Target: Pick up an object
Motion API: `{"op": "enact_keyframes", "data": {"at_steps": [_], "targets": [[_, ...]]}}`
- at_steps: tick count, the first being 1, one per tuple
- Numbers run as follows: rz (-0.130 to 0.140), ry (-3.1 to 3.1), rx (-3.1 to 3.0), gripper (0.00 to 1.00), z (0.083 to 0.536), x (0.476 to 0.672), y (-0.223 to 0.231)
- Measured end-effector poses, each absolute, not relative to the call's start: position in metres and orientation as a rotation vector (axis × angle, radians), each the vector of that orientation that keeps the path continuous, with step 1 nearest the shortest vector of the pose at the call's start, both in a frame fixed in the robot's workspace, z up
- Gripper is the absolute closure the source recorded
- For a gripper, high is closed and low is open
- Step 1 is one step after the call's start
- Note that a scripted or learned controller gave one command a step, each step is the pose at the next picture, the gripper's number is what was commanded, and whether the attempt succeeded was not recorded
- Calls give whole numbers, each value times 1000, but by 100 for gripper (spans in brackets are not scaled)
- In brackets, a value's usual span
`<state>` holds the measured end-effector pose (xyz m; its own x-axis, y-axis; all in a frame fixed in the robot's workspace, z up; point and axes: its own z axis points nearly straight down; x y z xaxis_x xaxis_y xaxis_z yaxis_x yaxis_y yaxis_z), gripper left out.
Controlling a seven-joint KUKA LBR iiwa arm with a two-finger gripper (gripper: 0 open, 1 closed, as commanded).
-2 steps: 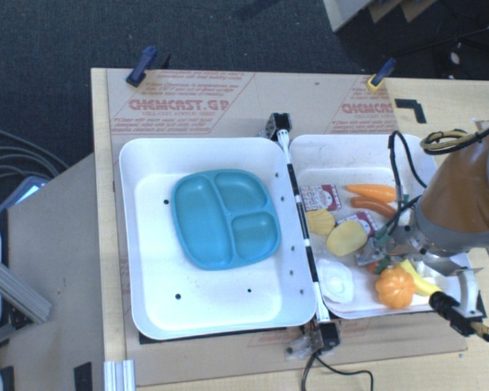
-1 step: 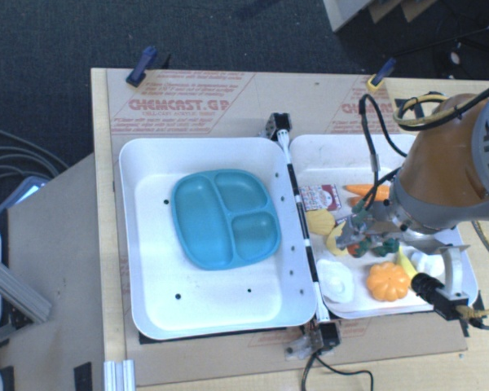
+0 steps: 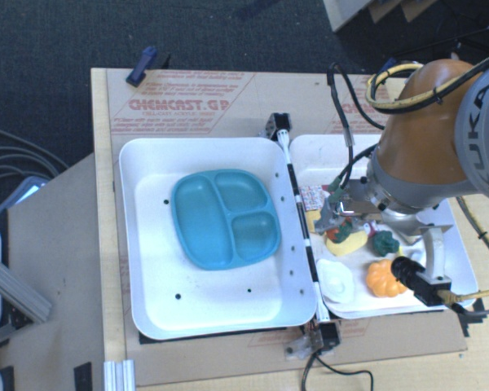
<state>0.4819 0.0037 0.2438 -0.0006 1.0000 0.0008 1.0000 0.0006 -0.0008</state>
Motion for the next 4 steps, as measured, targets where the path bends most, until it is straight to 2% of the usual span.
{"op": "enact_keyframes", "data": {"at_steps": [1,2,3,4], "targets": [[3,-2219,-2219,100,225,479,17],[0,-2221,-2223,100,235,479,-10],[4,-2219,-2218,100,218,479,43],[1,-2222,-2220,100,237,479,54]]}}
